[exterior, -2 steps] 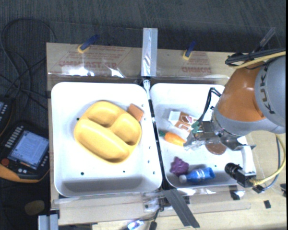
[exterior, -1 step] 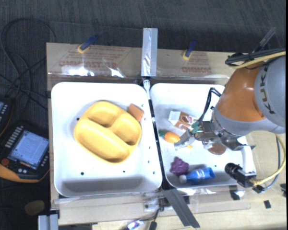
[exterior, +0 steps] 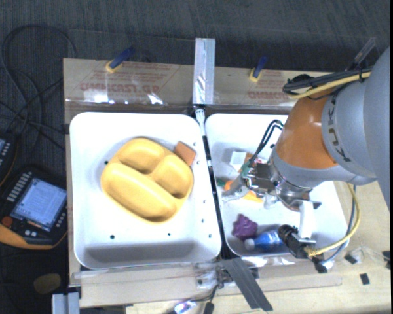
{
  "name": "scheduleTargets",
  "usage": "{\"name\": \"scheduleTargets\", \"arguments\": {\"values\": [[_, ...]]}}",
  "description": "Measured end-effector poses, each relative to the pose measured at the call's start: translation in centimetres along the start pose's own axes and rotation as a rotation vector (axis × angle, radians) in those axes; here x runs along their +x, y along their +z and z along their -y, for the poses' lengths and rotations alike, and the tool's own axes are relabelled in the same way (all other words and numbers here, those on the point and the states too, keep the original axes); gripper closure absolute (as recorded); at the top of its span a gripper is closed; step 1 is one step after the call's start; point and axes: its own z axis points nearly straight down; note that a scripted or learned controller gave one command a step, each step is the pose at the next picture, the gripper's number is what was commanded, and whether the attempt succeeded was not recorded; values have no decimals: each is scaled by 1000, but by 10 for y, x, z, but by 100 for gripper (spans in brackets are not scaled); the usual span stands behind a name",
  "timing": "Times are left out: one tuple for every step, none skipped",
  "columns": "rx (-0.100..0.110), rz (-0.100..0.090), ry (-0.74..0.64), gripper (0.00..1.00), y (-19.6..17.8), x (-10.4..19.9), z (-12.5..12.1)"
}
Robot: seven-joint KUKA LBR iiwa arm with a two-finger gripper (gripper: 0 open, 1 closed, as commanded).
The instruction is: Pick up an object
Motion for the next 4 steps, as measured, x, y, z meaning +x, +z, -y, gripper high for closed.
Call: {"name": "scheduleTargets", "arguments": {"values": [[-2, 1, -373, 0, 87, -60, -18], [-15, 4, -588, 0, 93, -57, -105], [-17, 3, -589, 100, 83, -56, -106], [-3, 4, -384, 100, -2, 28, -136]]}}
